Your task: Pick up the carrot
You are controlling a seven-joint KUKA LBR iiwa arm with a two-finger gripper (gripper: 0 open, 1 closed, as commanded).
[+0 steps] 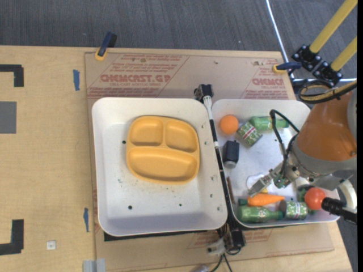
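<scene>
The gripper [267, 181] hangs low in the right-hand bin [258, 152], its pale fingers [258, 183] slightly parted with nothing visible between them; the carrot [265, 199] lies just below the fingertips in the view, close under them but not between them. Its long axis runs roughly left to right, slightly tilted, with the thicker end toward the left; the fingers seem to slant across that line rather than squarely over it. A green bottle [260, 212] lies just beyond the carrot, alongside it; a red ball [315, 197] sits off to the gripper's right. By my reading, the coming move is a short drop toward the carrot.
</scene>
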